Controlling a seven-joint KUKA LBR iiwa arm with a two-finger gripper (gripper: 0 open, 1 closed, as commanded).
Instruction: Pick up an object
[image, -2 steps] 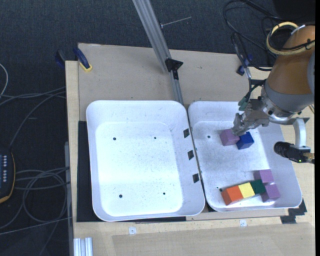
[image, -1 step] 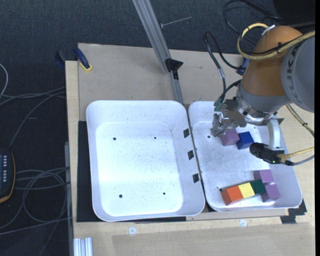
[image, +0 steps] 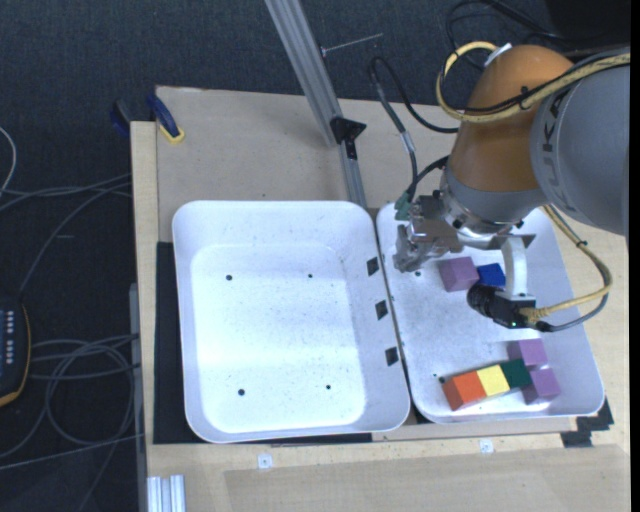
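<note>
My gripper (image: 411, 252) hangs low over the far left part of the right bin (image: 440, 330), close to the wall between the two bins. Just right of it a purple cube (image: 458, 273) lies on the bin floor, and a small blue block (image: 491, 275) sits beside that. At the bin's near side lies a bar of orange, yellow and green blocks (image: 487, 383), with two purple blocks (image: 527, 352) (image: 543, 383) at its right end. Nothing shows in the gripper's grasp.
The left bin (image: 200, 300) stands beside the right one. The arm's orange band (image: 510, 90) and grey body cover the right bin's far side. A slanted metal pole (image: 320, 90) crosses behind the bins. A black cable end (image: 495, 303) hangs over the right bin.
</note>
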